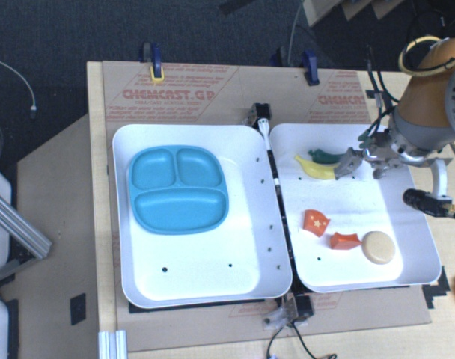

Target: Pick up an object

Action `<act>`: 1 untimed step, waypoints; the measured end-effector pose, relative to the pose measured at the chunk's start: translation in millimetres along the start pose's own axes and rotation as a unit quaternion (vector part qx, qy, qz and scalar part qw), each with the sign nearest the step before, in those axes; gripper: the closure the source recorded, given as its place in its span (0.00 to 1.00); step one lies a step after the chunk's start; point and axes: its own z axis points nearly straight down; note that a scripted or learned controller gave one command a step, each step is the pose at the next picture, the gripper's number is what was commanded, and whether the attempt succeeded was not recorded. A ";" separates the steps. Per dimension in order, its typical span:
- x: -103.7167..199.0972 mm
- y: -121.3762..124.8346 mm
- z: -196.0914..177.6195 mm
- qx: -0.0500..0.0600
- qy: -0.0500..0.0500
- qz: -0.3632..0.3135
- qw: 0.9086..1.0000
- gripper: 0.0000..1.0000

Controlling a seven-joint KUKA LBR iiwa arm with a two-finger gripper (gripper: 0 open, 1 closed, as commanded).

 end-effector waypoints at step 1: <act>0.6 -0.5 48.1 0.000 0.000 0.000 1.000 0.00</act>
